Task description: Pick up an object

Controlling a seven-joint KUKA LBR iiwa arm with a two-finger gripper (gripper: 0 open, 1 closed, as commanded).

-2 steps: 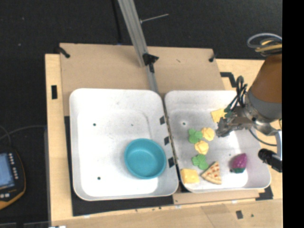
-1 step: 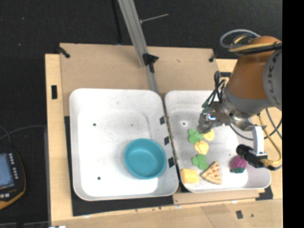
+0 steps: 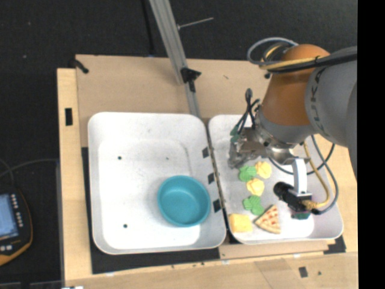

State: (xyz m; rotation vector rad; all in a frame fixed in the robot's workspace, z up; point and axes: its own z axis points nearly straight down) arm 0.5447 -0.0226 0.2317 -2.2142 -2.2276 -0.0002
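Looking down on the table (image 3: 123, 83) from the fixed overhead camera, I am reaching in from the right, my grey arm (image 3: 334, 98) and its orange band hanging over the right bin (image 3: 325, 226). My gripper (image 3: 240, 152) is pointing down into the upper left part of that bin, close to the wall it shares with the left bin (image 3: 135, 152). From this angle I cannot tell whether it is open or closed, and nothing is visibly caught in it. Toy food pieces are lying in a loose cluster just below the gripper. A green piece (image 3: 246, 174) is lying nearest to it, though I cannot tell whether the two are touching, and a yellow piece (image 3: 264, 170) is lying just beside the green one. A second yellow piece (image 3: 255, 187) is resting below these two, and a second green piece (image 3: 254, 205) is lying below that. Along the bin's near edge, a yellow block (image 3: 241, 223) is sitting by the left wall, with a pizza slice (image 3: 269, 219) just beside it. In the left bin, a teal bowl (image 3: 183, 200) is sitting upright, toward the near right corner. A grey metal rail (image 3: 168, 32) is slanting across the table behind both bins.
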